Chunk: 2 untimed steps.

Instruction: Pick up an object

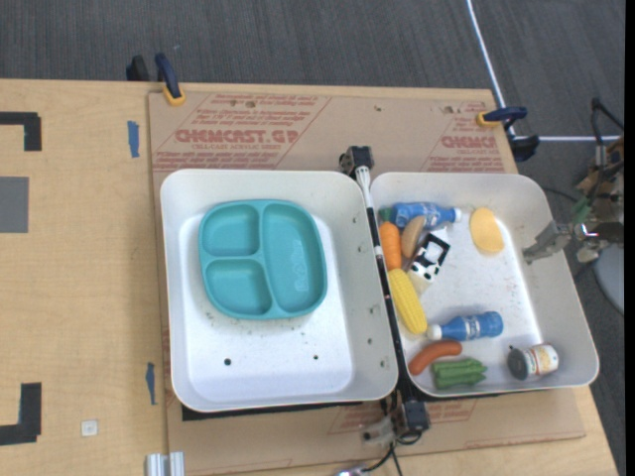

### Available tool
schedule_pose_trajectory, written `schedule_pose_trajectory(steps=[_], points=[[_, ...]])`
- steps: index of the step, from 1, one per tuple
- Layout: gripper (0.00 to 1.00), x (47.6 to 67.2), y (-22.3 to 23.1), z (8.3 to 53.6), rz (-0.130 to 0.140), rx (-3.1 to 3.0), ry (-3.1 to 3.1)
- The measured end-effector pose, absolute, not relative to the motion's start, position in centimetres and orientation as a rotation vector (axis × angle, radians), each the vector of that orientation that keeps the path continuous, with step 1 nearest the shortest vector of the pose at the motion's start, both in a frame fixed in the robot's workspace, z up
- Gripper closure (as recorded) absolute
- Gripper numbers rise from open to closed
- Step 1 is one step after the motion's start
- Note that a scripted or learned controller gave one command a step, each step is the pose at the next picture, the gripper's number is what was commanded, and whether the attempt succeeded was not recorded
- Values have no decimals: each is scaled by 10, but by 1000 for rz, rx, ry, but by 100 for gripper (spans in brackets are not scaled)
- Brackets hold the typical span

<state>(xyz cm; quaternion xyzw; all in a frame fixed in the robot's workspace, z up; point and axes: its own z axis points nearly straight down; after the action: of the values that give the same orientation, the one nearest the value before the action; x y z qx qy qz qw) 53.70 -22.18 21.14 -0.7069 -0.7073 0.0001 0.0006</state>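
Two white bins sit side by side before you. The left bin (189,296) holds a teal divided plate (263,258); the right bin (566,296) carries the clutter. Along its left wall lie a carrot (390,246), corn cob (407,300) and blue bottle (422,213); a sausage (435,356), green pepper (458,372) and small jar (534,361) crowd the near edge. You have open floor mid-bin. The gripper (556,238) hangs at the right rim, near the lemon (486,231); I cannot tell its state.
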Motion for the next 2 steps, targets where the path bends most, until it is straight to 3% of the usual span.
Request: schedule_pose_trajectory(steps=[1, 2], points=[[0, 526, -158, 86, -3, -2296, -2148], [0, 629, -106, 85, -2, -2288, -2152]])
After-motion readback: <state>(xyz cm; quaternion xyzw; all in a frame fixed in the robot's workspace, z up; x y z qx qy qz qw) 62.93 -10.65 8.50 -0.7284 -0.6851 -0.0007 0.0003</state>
